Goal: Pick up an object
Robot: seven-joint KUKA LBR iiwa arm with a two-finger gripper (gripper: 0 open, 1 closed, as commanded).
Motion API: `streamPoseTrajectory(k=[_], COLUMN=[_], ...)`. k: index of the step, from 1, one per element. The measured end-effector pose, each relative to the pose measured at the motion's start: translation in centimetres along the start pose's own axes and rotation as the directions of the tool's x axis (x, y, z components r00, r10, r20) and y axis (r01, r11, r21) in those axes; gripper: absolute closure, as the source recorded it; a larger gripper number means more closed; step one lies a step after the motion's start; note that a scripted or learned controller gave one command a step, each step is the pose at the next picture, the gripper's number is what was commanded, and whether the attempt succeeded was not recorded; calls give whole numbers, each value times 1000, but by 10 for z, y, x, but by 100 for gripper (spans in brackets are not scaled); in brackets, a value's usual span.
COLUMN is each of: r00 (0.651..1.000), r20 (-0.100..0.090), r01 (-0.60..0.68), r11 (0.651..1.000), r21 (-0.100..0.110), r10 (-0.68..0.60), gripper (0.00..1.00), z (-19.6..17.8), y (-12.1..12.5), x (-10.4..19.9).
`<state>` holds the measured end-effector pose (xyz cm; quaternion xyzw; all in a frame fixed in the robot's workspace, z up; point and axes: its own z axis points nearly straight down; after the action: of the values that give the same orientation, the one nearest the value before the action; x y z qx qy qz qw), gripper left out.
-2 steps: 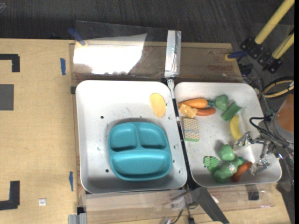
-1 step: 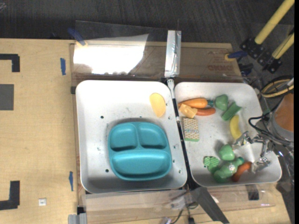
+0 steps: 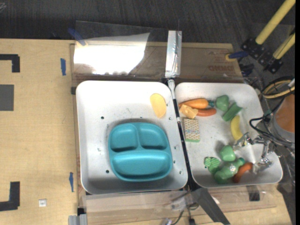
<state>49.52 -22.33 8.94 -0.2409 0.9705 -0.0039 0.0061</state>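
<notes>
Low in the right bin (image 3: 269, 170), near its front right corner, the gripper (image 3: 255, 150) hangs over the toys with its metal fingers (image 3: 243, 142) spread apart, one toward the middle of the bin and the other out toward the rim. Nothing sits between them. The inner finger comes down just beside a green toy (image 3: 228, 153), and whether it touches that piece cannot be told. The wrist behind it, with its orange band (image 3: 286, 118), enters from the right over the bin's edge, trailing dark cables.

Around the gripper lies a small heap: below the green toy a second green piece (image 3: 225, 172) rests against an orange-red one (image 3: 243, 170), and to their left a darker green leafy bit (image 3: 211, 162). A yellow banana-shaped toy (image 3: 236, 127) lies just above the fingers, tilted along the bin.

Farther back in the same bin are an orange carrot (image 3: 199, 104), a pale orange wedge (image 3: 188, 111) touching it, another green toy (image 3: 227, 107) near the far wall, and a small patterned card-like piece (image 3: 191, 129) by the dividing edge.

Across that edge, the left bin (image 3: 89, 125) holds a teal compartment plate (image 3: 139, 150), upright and flat toward the front, and a yellow oval piece (image 3: 159, 105) near the far right corner, well apart from the plate. Both bins rest on a bench (image 3: 37, 125) of tan board.
</notes>
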Motion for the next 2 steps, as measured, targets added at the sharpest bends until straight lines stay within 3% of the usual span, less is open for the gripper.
streamPoseTrajectory(k=[2], r00=[991], r20=[1], r01=[134], r11=[991], r21=[2], r10=[-134], gripper=[0], z=[0], y=[-2], x=[-4])
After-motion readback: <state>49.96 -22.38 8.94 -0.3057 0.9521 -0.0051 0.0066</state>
